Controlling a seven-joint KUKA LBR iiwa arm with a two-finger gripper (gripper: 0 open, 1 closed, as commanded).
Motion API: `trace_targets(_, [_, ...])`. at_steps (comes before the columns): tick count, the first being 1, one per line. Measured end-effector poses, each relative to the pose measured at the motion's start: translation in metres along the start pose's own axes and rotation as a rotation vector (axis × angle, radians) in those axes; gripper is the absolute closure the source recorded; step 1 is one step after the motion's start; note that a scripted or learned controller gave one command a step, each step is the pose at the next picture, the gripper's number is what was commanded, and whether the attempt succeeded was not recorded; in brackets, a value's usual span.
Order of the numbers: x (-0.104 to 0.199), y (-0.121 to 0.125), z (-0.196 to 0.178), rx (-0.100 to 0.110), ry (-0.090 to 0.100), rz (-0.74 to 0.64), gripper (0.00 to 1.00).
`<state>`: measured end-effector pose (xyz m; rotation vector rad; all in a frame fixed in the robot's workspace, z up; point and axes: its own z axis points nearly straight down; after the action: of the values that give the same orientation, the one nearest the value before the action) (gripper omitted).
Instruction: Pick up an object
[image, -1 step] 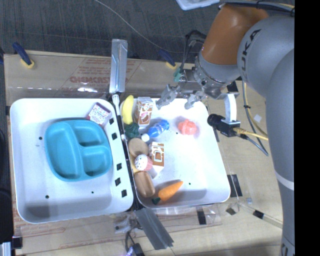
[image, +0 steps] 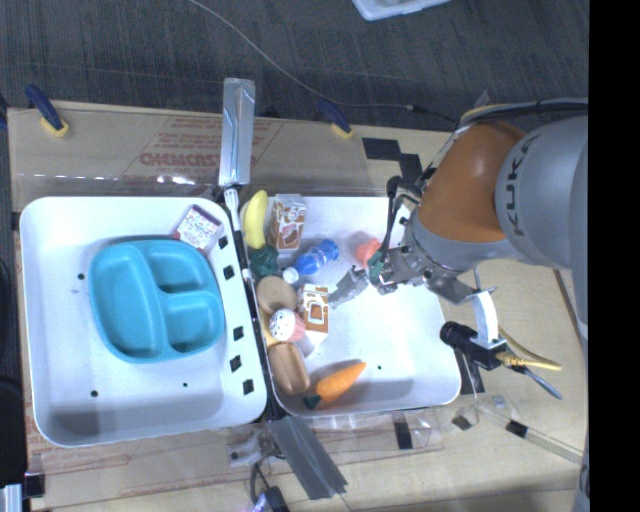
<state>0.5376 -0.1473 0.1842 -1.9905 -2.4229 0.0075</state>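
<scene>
While hovering over the right bin (image: 420, 370), hand (image: 352, 285) near small carton (image: 315, 308), finger spread unclear.

Grey arm (image: 520, 190) reaching over right bin (image: 420, 385), gripper (image: 352, 285) beside small carton (image: 315, 308), blue tray (image: 158, 298) in left bin (image: 50, 330)

The arm (image: 520, 190) runs out of sight past the right edge. Its bulk covers the right bin's (image: 420, 385) far right corner and part of a small orange thing (image: 367, 246) beside it. At the gripper (image: 362, 280) the fingers blur together. The green end of the carrot (image: 338, 381) is too small to make out. A white object (image: 395, 6) is cut off at the far edge.
</scene>
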Motion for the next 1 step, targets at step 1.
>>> trace_targets(1, [-0.0107,0.0094,0.0477,-0.002,0.001,-0.125,0.0])
